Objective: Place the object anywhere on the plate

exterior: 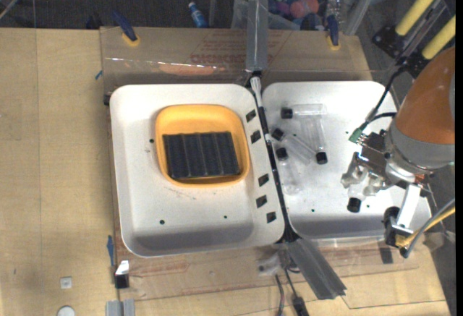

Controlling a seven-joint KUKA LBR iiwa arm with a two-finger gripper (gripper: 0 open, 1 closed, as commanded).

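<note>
Gripper [359, 183] low over the right bin [325, 217], beside clear bottles [307, 135]

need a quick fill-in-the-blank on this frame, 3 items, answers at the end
1. The orange plate sits in the ____ bin.
2. A dark ____ block lies on the plate.
3. The clear bottles with black caps lie in the ____ bin, the one the claw is over.

Missing words: left; ribbed; right

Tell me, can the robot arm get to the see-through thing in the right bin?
Probably yes. The gripper hangs over the right bin, and the clear object lies in the open to its left, with nothing between them.
</note>
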